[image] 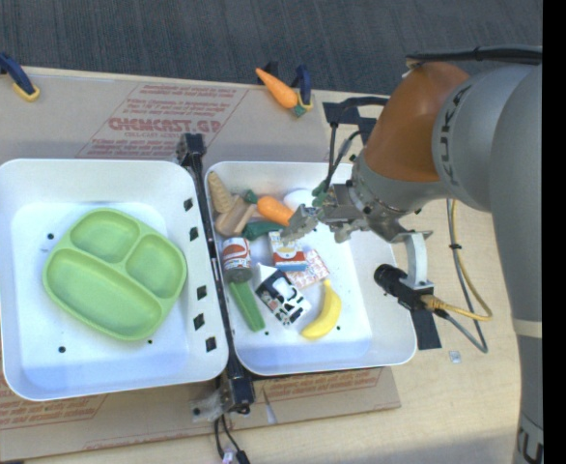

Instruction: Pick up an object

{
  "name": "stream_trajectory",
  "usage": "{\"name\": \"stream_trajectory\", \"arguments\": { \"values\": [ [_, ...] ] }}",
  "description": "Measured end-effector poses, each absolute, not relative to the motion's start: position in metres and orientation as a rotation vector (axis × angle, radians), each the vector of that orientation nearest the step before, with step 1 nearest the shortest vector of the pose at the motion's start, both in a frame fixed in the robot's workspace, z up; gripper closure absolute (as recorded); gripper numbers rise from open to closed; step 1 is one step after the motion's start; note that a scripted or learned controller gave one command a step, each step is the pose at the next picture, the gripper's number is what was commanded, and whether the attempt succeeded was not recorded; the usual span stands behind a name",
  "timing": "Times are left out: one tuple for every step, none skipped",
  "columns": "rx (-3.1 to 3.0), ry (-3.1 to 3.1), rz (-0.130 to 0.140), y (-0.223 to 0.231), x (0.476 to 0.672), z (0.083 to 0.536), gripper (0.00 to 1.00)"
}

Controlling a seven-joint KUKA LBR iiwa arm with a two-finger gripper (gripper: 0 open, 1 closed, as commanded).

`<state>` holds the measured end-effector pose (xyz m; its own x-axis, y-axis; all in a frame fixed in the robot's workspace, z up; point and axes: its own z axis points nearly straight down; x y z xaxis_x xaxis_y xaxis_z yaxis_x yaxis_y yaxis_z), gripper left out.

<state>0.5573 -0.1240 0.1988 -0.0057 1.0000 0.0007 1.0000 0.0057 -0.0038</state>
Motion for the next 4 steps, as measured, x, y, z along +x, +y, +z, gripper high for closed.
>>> {"name": "stream_trajectory", "arguments": {
  "values": [
    [-2.214,-2.229,0.000,-0.102,0.477,0.093,0.00],
    [-2.207,-2.236,-0.002,-0.102,0.479,0.104,1.00],
    [-2.219,-2.225,0.000,-0.124,0.477,0.176,1.00],
    [-2.214,-2.231,-0.001,-0.124,0.479,0.186,1.00]
  ]
}}
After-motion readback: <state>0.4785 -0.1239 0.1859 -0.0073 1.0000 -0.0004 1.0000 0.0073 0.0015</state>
